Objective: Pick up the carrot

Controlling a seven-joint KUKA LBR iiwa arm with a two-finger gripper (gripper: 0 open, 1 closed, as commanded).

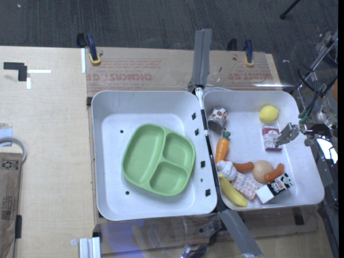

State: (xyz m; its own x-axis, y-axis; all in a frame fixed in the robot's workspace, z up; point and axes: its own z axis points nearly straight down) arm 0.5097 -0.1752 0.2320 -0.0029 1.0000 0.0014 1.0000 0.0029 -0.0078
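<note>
Down front, banana (232, 192) lay low in the right bin (301, 198); carrot (222, 149) (green top up) sat untouched, gripper (286, 136) well apart, its grip unreadable.

Left bin (105, 144), well to the left of the jaws, holds a green divided plate (158, 159). Right bin (252, 97) contents: lemon (269, 113) up-left of the jaws, red carton (271, 138) just left of them, small can (217, 118) farther left; banana (232, 192), bread roll (262, 169) and two sausages (243, 166) below-left.
</note>
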